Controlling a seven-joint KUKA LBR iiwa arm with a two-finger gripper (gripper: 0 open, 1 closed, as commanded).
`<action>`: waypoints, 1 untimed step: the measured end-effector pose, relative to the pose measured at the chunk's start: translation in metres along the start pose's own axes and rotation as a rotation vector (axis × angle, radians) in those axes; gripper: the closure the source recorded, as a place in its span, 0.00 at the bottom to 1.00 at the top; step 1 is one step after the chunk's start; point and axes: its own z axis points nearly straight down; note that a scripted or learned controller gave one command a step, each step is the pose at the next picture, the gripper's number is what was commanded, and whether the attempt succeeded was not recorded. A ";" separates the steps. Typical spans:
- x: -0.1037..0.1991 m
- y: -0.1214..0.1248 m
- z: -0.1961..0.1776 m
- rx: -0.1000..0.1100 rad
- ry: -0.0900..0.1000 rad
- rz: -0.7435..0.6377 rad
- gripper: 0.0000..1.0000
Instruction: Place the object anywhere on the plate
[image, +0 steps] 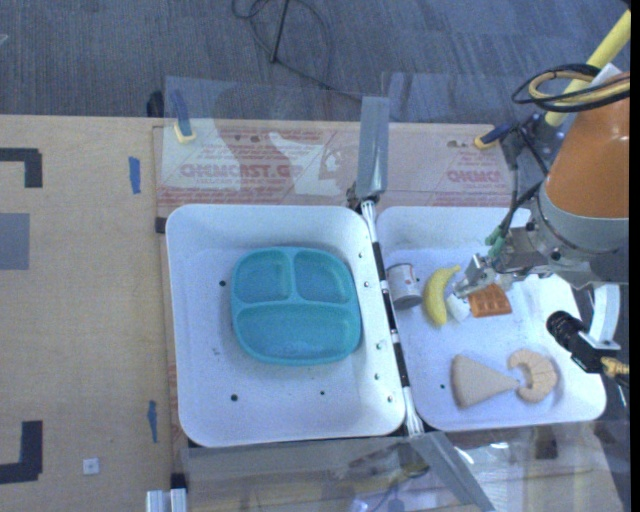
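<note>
Plate (296, 305) sits bare in left bin (190, 240); nothing placed yet. Gripper (470, 285) low in right bin (590, 400), just beside banana (437, 296) and orange waffle piece (490, 302). Cannot tell finger state. Pick, carry, placement all remain.

Light wooden bench (80, 330) under a grey carpet floor (300, 45).

The floor runs along the far side of the bench, and a dark cable (268, 35) lies on it there. On the bench top, black tape marks (28, 165) sit near its left edge, with a grey square patch (14, 241) just below the upper mark. Small blue tape strips (134, 175) stand to the right of these marks. A clear plastic sheet with red print (255, 165) covers the far middle part of the bench. The light is even and soft.
</note>
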 end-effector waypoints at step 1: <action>0.082 0.028 0.021 0.001 0.002 0.044 1.00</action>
